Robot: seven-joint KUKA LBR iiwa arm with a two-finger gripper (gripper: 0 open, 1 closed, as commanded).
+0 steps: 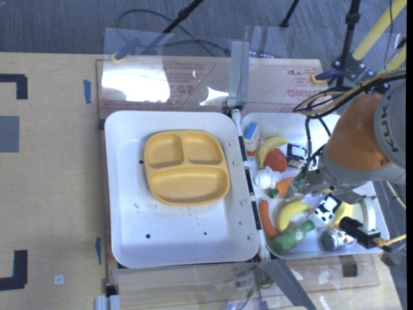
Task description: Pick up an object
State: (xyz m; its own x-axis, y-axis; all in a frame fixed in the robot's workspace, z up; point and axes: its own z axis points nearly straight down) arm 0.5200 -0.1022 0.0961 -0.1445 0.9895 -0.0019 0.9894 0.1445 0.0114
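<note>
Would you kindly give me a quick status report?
Gripper low in right white bin, nothing visibly held. Yellow toy banana just below. Toys crowded around.

The robot's body is a thick, rounded grey metal arm with smooth curved shells. A broad, glossy orange band wraps the segment just above the gripper, bulging like a barrel. On the grey shell beside the band, part of a dark letter marking shows, cut off by the frame edge. Below the band sits a short grey wrist collar. Thin black cables loop along the band's side and run down toward the small dark metal two-finger gripper, whose body is compact and angular, with pale metal parts and fine wiring at its base.
</note>
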